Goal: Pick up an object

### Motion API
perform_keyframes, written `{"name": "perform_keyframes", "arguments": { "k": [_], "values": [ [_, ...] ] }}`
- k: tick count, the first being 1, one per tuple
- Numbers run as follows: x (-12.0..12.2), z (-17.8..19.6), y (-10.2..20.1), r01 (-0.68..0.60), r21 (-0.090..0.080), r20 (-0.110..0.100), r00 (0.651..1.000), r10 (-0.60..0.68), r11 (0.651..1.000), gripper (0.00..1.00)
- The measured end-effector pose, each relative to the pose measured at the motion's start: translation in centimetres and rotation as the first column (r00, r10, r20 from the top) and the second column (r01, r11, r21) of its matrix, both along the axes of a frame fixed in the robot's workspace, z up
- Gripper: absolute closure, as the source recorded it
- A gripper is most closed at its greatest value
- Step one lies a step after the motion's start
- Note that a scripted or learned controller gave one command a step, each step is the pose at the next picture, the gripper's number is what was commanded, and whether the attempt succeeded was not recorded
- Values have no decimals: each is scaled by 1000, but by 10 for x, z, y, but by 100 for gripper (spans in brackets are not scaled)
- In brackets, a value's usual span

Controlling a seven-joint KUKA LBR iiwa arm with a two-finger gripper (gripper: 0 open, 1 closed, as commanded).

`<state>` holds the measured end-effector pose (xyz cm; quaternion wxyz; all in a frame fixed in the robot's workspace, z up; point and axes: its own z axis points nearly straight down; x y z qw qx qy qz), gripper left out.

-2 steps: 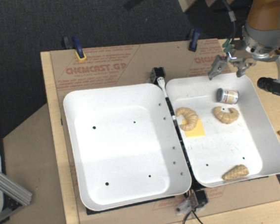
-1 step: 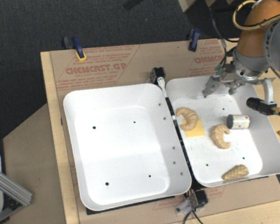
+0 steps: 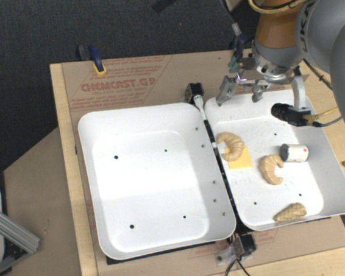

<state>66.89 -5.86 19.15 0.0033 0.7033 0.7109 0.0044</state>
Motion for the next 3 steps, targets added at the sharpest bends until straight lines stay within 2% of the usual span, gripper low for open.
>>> {"name": "perform_keyframes", "arguments": {
  "k": [1,2,3],
  "values": [
    [0,157,59,2,0,9,1000,-2,1000,0],
    [-2,157,54,8,-4,-5,1000,-8,1000,100],
    [-50,356,90,6,1,12,1000,-6,1000,100]
  ]
}}
